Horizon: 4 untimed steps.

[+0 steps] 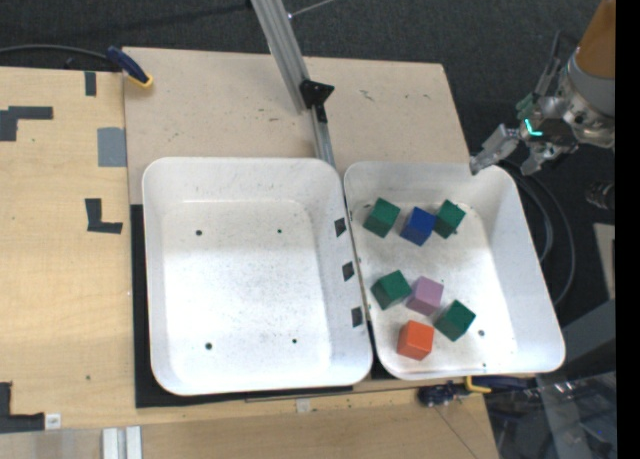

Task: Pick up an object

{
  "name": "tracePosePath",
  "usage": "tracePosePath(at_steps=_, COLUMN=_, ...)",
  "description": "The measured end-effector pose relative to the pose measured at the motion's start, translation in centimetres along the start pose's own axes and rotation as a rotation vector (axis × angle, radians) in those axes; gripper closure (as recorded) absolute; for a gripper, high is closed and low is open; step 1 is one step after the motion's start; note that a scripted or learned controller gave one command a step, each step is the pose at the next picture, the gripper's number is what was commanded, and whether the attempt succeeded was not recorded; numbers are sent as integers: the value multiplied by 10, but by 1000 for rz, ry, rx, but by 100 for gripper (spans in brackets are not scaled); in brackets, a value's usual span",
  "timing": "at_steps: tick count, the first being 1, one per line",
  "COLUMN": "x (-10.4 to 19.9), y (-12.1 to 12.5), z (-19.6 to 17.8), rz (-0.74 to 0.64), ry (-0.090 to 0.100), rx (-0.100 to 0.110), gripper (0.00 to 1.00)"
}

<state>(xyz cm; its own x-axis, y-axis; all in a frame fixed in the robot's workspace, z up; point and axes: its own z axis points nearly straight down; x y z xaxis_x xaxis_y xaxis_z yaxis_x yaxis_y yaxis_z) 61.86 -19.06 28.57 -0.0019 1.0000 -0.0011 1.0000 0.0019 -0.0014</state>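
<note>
- The arm (600, 42) is cut off by the picture's right edge — just the orange band and the wrist show above the right bin (530, 247).
- The tool (505, 152), just off the right bin's far right corner, is small and dark against the floor; how its tips stand cannot be told.
- The counter (60, 247) runs out of the left and bottom edges.
- A blue-and-yellow clamp (452, 393) at the right bin's near rim is partly tucked under it.
- The slanted metal rail (272, 17) is cropped by the top edge.
</note>
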Motion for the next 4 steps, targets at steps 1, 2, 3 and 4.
tracePosePath(at_steps=1, x=7, y=-1, z=45, rz=0, ry=1, rx=4, gripper=0)
tracePosePath(at_steps=2, x=6, y=7, z=103, rz=0, ry=1, rx=5, gripper=0)
tracePosePath(at_steps=3, x=6, y=4, z=147, rz=0, ry=1, rx=5, gripper=0)
tracePosePath(at_steps=4, x=6, y=5, z=134, rz=-2, ry=1, rx=0, gripper=100)
